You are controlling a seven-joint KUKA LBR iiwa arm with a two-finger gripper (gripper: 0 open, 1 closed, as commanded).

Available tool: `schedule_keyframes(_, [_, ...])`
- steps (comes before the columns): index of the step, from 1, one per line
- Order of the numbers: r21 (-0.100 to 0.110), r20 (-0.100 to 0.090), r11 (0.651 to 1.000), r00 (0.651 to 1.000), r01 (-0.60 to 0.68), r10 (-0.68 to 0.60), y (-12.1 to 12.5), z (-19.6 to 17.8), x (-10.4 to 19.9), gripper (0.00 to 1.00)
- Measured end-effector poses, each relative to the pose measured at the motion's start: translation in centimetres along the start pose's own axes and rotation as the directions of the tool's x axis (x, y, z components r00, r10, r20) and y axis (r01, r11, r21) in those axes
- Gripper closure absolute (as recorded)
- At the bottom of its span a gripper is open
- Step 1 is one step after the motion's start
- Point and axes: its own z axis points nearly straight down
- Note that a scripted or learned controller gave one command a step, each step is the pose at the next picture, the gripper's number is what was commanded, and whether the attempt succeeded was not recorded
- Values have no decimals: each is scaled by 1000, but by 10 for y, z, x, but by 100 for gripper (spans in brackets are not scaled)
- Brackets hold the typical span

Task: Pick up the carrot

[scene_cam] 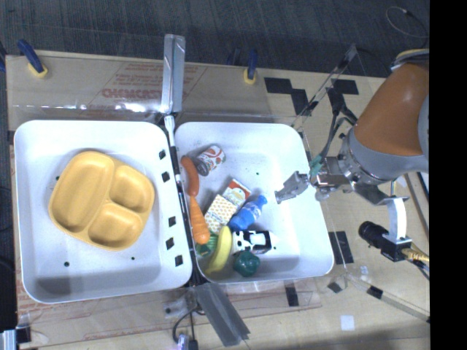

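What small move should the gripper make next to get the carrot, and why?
Probably move left across the right bin. The gripper hangs near that bin's right side, while the carrot lies along its left wall, beside the banana. It needs to be above the carrot before going down.

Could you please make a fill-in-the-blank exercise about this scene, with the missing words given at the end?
1. The carrot lies in the ____ bin, along its left wall.
2. The yellow tray has ____ compartments.
3. The banana lies just to the ____ of the carrot's lower end.
4. The gripper is above the right bin, to the ____ of the blue bottle.

Missing words: right; three; right; right
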Motion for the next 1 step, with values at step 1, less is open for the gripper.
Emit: schedule_keyframes(1, [0,0,1000,1000,-17,17,-11,172,57,0])
